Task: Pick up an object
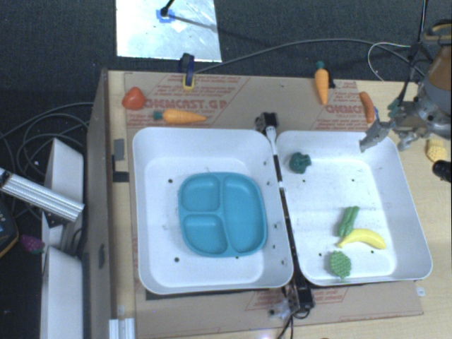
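At the two-o'clock edge of the right bin (413,210), your jaws (387,134) hang just over the rim, spread apart with nothing between them. You have not yet made a grasp, so by my reading the whole pick is still ahead of you: choose a piece, come down on it, close and lift.

Working outward from the jaws, the nearest candidate in that bin is the dark green broccoli piece (300,162), off toward nine o'clock near the bin's far left corner and well apart from the rest. Toward six o'clock from the jaws lie the other three, bunched in the near half of the bin: a green bean pod (347,220), a yellow banana (364,239) just beside its lower end, perhaps touching it, and a light green bumpy piece (340,265) just below the banana's left tip.

The left bin (152,189) holds one thing, a blue divided plate (222,213) with three compartments and no food in them, sitting about the bin's middle.

Outside the bins, on the bench (233,94), you have loose toys along the twelve-o'clock side: a tomato (133,98) and a carrot (179,116) above the left bin, and a second carrot (322,83) and an orange piece (367,106) above the right bin.
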Motion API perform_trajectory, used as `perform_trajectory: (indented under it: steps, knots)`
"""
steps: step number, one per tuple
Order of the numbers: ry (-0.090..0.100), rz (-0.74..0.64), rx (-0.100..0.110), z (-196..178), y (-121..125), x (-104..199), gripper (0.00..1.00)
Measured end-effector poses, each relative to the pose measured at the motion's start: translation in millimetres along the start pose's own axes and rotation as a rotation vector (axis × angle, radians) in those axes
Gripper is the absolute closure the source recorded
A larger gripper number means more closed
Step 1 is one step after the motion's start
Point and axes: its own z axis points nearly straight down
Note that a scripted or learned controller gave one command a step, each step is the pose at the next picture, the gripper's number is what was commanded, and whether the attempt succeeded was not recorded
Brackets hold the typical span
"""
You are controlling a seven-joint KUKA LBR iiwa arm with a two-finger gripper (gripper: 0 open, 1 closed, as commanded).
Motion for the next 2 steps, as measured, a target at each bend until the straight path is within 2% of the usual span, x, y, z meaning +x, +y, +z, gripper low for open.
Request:
perform_trajectory:
  steps: [1, 2]
  knots:
    - [0.001, 0.002, 0.004, 145.9, -41.9, 5.7, 0.00]
    - [0.001, 0.002, 0.002, 150.7, -97.8, 48.5, 0.00]
